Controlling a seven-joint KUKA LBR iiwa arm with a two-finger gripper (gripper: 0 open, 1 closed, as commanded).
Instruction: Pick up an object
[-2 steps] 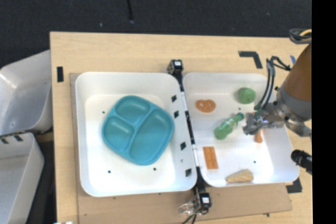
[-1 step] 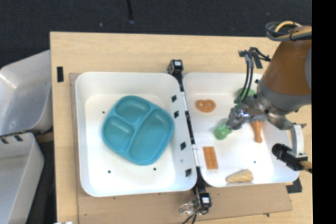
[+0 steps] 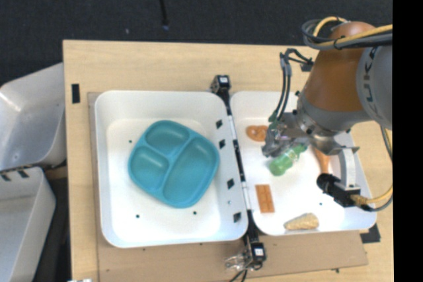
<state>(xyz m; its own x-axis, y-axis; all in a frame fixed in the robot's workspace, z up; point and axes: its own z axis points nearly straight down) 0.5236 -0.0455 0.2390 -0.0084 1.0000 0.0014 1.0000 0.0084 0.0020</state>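
Observation:
My gripper [image 3: 280, 143] hangs low over the middle of the right bin [image 3: 344, 218], under the grey and orange arm that reaches in from the right. A green object [image 3: 285, 163] lies directly below and in front of it, with its upper end hidden by the gripper. A small orange-brown piece [image 3: 256, 133] sits just to the gripper's left. An orange rectangular block [image 3: 264, 198] lies nearer the front of the bin. A beige lump [image 3: 301, 222] rests by the front wall. An orange stick-like thing [image 3: 322, 159] shows to the right of the green object.
The left bin [image 3: 112, 208] holds a blue divided plate [image 3: 174, 163]. A ridge with black clips [image 3: 232, 162] separates the two bins. A black cable and connector [image 3: 337, 191] hang from the arm over the right bin's right side.

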